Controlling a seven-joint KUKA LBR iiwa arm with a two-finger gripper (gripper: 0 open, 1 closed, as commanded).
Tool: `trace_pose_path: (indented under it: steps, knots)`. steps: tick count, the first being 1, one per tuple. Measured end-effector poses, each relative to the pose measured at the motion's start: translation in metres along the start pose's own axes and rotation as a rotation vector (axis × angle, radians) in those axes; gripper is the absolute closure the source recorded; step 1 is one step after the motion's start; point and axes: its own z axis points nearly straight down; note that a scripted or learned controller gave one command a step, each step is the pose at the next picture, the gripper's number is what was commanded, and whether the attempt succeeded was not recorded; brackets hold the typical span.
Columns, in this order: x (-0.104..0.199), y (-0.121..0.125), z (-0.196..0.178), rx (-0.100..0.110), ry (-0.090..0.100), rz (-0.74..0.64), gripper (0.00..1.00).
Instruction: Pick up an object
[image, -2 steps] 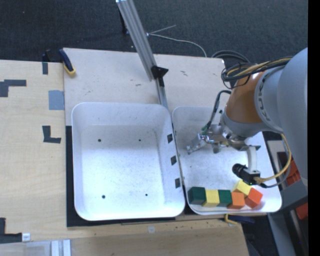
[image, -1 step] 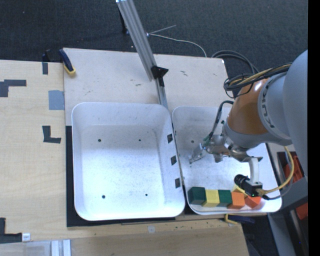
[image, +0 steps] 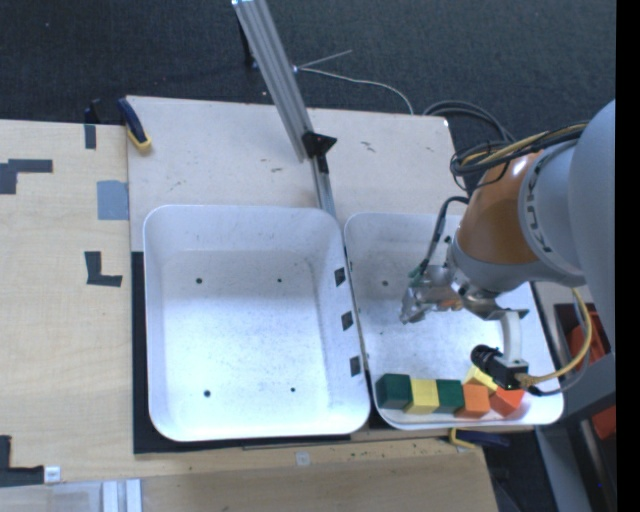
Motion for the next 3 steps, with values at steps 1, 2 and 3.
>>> trace_pose_path:
  steps: [1, 2, 3]
  knots:
    - [0.0, 0.0, 0.001, 0.001, 0.0, 0.0, 0.0]
    - [0.0, 0.0, -0.009, 0.002, 0.001, -0.001, 1.0]
    - [0.012, -0.009, -0.071, -0.008, -0.001, 0.0, 1.0]
